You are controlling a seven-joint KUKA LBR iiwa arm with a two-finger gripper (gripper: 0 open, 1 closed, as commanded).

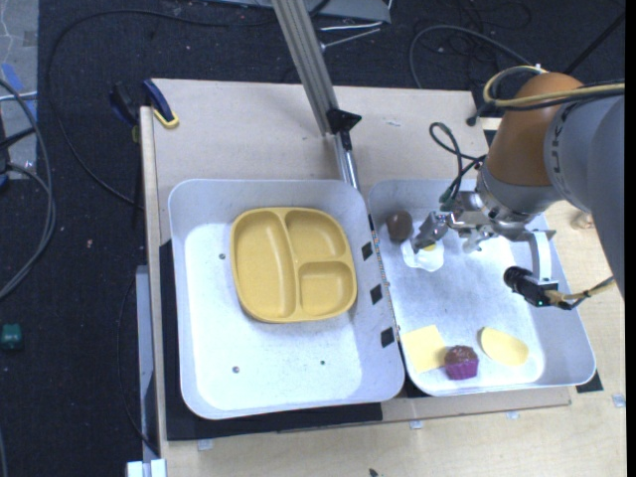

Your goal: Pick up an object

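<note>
The gripper (433, 238) hangs low in the right bin (566, 351), its jaws just above a small white-and-yellow object (427, 256); whether they grip it cannot be told. A brown object (398, 226) lies just beside. The left bin (199, 366) holds a yellow divided plate (293, 263).

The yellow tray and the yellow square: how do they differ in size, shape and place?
The yellow tray is far larger than the yellow square. The tray has three compartments and a raised rim; the square looks flat and plain. The tray lies in the left bin; the square lies in the right bin, next to a purple object. The tray is a duller mustard, the square a paler yellow. Both lie apart from the gripper.
</note>
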